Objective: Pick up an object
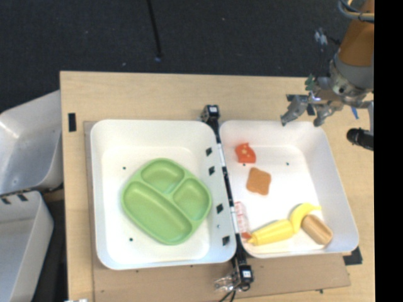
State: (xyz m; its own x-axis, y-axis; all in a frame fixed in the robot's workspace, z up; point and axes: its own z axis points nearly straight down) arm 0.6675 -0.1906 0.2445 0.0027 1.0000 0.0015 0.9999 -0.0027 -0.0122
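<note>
The claw (304,113), fingers spread and empty, hangs over the right bin's (327,145) far rim.

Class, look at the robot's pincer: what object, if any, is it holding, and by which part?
Nothing is held. The pincer hangs open above the far rim of the right bin, with nothing between its fingers.

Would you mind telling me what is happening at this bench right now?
A robot arm's gripper hangs open above the far edge of the right bin, holding nothing. That bin contains an orange-red piece, a brown piece, a banana and a tan cylinder. The left bin holds a green divided plate. No pick has happened yet.
</note>
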